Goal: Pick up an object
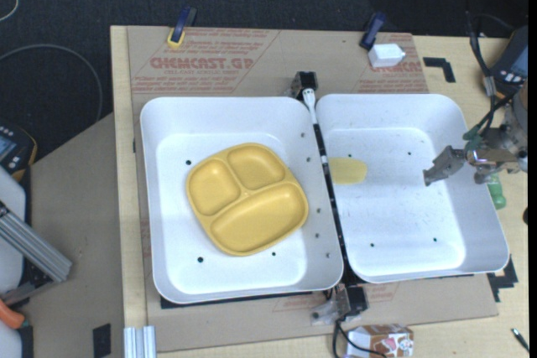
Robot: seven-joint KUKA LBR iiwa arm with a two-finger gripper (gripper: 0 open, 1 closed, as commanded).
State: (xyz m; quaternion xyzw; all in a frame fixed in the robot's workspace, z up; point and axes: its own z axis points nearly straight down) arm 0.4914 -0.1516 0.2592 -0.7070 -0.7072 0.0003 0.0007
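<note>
One pincer [438,173] hangs low over the right bin [436,251] near its right wall, nothing visibly between its fingers; whether they are apart or together cannot be told. A small yellow piece [347,171] lies by the bin's left wall. A yellow divided plate [246,198] fills the left bin [168,264] on the worktop [252,54].

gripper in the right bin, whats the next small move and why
Probably slide the gripper toward the view's left, across the right bin, to get above the small yellow object near that bin's left wall. The gripper sits well apart from it at the bin's right side, and that is the nearest thing to pick.
</note>
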